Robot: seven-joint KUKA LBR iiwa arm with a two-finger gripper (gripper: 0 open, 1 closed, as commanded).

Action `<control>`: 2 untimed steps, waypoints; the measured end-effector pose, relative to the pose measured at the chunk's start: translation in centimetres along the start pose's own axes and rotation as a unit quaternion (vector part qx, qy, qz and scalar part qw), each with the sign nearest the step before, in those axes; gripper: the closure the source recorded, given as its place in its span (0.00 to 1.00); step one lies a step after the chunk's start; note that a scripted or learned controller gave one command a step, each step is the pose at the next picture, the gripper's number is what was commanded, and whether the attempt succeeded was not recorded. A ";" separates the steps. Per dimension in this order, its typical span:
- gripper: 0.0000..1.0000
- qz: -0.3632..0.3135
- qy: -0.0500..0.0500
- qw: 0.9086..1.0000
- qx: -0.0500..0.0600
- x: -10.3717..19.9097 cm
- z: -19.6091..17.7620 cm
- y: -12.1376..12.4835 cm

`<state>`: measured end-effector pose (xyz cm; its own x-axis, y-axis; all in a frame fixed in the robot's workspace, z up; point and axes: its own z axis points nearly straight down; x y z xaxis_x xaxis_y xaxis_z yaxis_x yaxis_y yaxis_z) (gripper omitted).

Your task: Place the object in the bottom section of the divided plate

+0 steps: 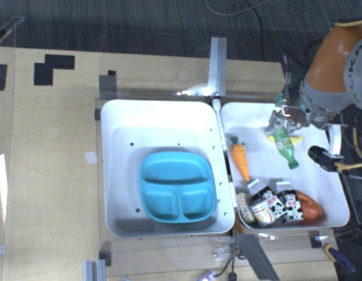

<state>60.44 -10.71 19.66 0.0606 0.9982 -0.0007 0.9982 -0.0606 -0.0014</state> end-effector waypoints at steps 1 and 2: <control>1.00 -0.036 0.000 0.999 0.000 -1.1 4.6 -1.9; 1.00 0.026 0.001 1.000 0.001 7.1 1.4 -4.8</control>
<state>56.04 -3.32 18.25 0.1123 0.9937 0.0005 0.9937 -0.1123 -0.0030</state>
